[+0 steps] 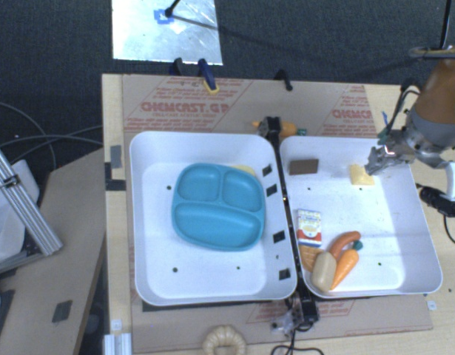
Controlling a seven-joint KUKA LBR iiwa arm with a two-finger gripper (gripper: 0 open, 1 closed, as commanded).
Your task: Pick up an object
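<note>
Brown board under the bins reads "CHEMCAST GP"; hand beside yellow block, grip unclear.

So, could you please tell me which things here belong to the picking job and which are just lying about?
Job: gripper; yellow block; brown block; small carton; carrot; sausage; potato.

Lying about: blue divided plate; blue clamp; foil sheet.

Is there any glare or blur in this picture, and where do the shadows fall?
Camera view: strong glare on the shiny sheet beyond the bench; the arm's gripper looks soft, slightly blurred; the blue plate stays sharp; faint shadows only, in the right bin.
</note>
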